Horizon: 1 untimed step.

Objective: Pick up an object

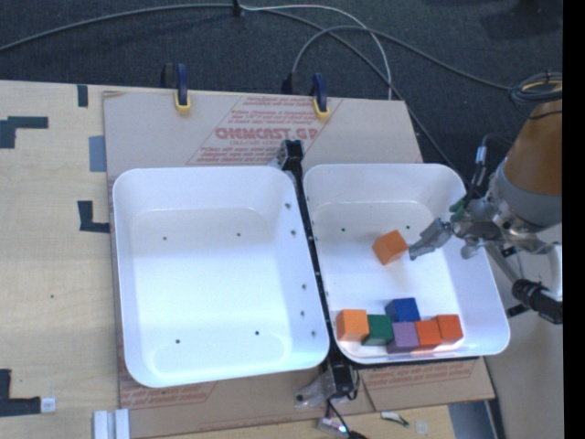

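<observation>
Smooth glossy white plastic bins point(210, 186), matt brown cardboard sheet point(256, 131) beneath, pale wood-grain bench point(46, 273), matt painted blocks point(398, 327)

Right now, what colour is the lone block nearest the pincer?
Orange; the block shows best in the camera view.

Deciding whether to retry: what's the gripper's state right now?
Gripper: state cannot be told; it sits beside the lone orange block in the right bin.

Two white bins point(210, 199) sit on tan cardboard point(256, 131) with red lettering. Blocks: three orange point(390, 246), one blue point(402, 309), green point(377, 329), purple point(404, 336). Clamps point(182, 88) are blue and yellow.
</observation>
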Tool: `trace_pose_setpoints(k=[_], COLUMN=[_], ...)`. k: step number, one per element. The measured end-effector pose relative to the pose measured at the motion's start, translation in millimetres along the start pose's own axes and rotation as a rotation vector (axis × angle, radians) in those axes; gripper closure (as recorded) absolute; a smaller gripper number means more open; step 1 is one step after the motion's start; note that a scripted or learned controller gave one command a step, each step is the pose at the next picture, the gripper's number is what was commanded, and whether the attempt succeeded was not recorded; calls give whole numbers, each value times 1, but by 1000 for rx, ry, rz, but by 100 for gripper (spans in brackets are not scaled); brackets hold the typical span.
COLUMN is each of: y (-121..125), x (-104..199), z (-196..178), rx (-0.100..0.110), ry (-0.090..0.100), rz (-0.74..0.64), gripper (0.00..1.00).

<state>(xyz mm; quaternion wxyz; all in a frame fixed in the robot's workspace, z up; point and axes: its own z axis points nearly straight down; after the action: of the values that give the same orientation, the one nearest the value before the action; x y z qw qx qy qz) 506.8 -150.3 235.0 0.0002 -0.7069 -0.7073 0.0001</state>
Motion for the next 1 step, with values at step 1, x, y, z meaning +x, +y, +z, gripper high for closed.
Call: trace_pose_setpoints(k=[1], y=[10], x=[-17], z=[144], rx=[12], ry=[3], rz=[1], gripper=[0])
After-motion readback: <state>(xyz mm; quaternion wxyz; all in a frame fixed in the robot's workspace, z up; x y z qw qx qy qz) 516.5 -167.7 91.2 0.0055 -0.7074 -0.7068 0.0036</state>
